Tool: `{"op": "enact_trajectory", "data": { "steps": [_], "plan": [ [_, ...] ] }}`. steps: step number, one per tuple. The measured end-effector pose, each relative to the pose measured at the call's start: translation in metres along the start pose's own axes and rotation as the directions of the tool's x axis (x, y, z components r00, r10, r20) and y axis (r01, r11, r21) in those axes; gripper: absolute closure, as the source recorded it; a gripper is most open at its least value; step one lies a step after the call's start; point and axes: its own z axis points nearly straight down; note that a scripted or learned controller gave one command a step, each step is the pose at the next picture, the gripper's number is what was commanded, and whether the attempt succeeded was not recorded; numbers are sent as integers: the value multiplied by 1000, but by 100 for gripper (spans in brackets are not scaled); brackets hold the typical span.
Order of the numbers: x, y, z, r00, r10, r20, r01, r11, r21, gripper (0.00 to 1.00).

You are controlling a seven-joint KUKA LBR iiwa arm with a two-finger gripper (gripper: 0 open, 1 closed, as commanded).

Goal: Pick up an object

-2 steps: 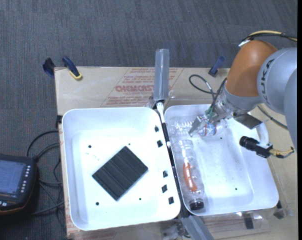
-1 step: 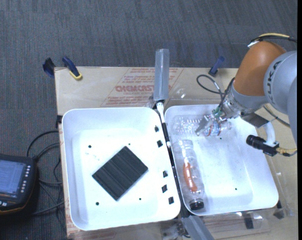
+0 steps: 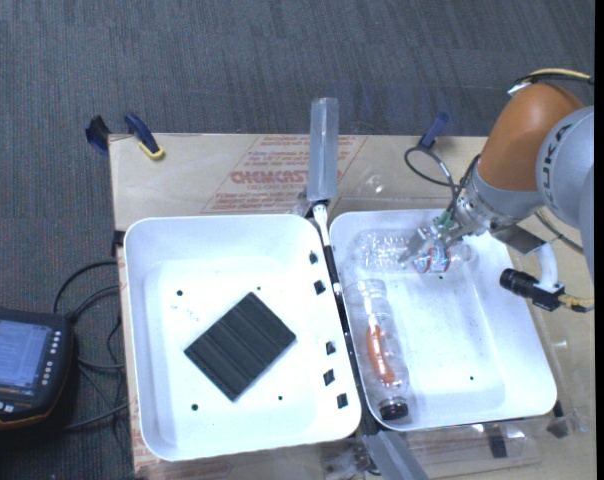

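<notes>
The clear plastic bottle with an orange insert and a dark cap (image 3: pixel 383 353) lies on its side in the right-hand white bin (image 3: pixel 502 388), along that bin's left wall in the lower centre-right of the frame. Its long axis runs nearly up and down the picture, cap end toward the bottom edge, and nothing lifts it, so it looks not yet picked. Above it, in the bin's upper left corner, sits a crumpled clear plastic item (image 3: pixel 382 249), hard to make out against the white. The tool (image 3: pixel 434 251) is low over the upper middle of this bin, just right of the crumpled plastic; whether it is released or clenched cannot be told, and nothing is seen gripped. The grasp and lift seem to remain. In the left white bin (image 3: pixel 142 268) a flat dark ribbed square pad (image 3: pixel 241 345) lies turned diagonally. Both bins rest on the brown table (image 3: pixel 212 168).
</notes>
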Motion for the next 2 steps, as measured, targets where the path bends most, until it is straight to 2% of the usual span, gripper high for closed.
{"op": "enact_trajectory", "data": {
  "steps": [1, 2],
  "plan": [
    [-7, -1, 0, 1000, -27, -13, 27, 1000, -2, 0],
    [-9, -2, 2, 993, -116, -1, 116, 993, -3, 0]
  ]
}}
